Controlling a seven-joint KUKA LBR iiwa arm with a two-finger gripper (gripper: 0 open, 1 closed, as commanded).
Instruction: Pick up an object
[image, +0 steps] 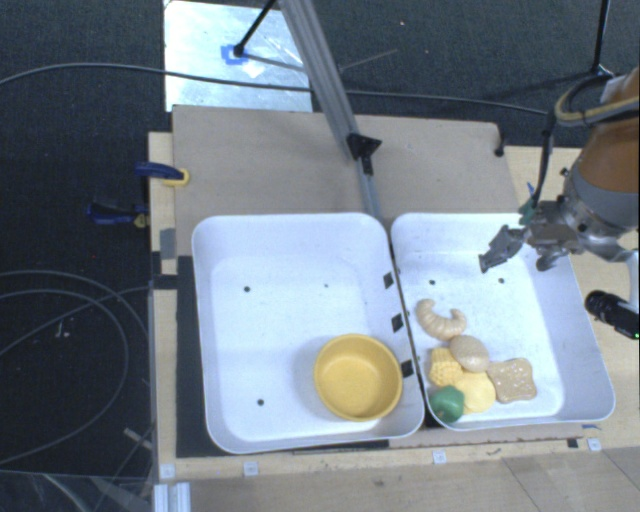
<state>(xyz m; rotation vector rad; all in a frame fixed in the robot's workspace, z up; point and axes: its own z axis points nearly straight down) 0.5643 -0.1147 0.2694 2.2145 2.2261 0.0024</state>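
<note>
The gripper (522, 249) hangs open and holds nothing over the right bin's (575, 300) far right part. Toy foods (470, 365) cluster at its near left corner. A yellow bowl (357, 376) sits near the left bin's (260, 270) near right corner.

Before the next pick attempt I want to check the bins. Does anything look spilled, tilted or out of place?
Nothing stands out. The yellow bowl sits upright in the left bin. The toy foods, including a croissant, lie clustered in the near corner of the right bin. The gripper hangs above that bin.
</note>
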